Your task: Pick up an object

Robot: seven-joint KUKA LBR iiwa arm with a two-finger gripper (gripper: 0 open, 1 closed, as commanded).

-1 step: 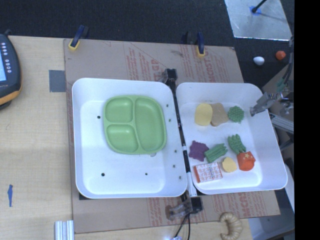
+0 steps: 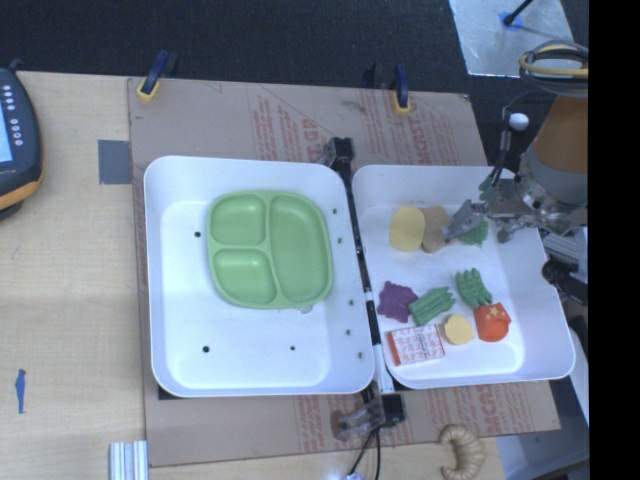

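Bench seen from above at a slant: two shallow white bins side by side on brown cardboard. The left bin point(image 2: 170, 268) holds a pale green three-compartment plastic plate point(image 2: 270, 248). The right bin point(image 2: 530, 353) holds a scatter of small toy foods: a pale yellow rounded block point(image 2: 406, 228) touching a tan piece point(image 2: 434, 228), a purple grape-like cluster point(image 2: 397, 299), a green ridged pod-like toy point(image 2: 431, 305), a second green leafy toy point(image 2: 472, 288), a small yellow round piece point(image 2: 458, 329), a red tomato-like toy point(image 2: 492, 321) and a flat red-and-white checked card point(image 2: 415, 344).

The arm reaches in from the right, and its gripper point(image 2: 468, 224) sits low over the upper part of the right bin, just right of the tan piece. A small green object point(image 2: 473, 233) lies at the fingertips; whether the fingers are spread around it or pinching it cannot be told.

That green piece seems the likely target. It looks light, small and probably hard plastic, so slippery; I judge a grip across its narrow middle safest, square on so it does not squirt out sideways.
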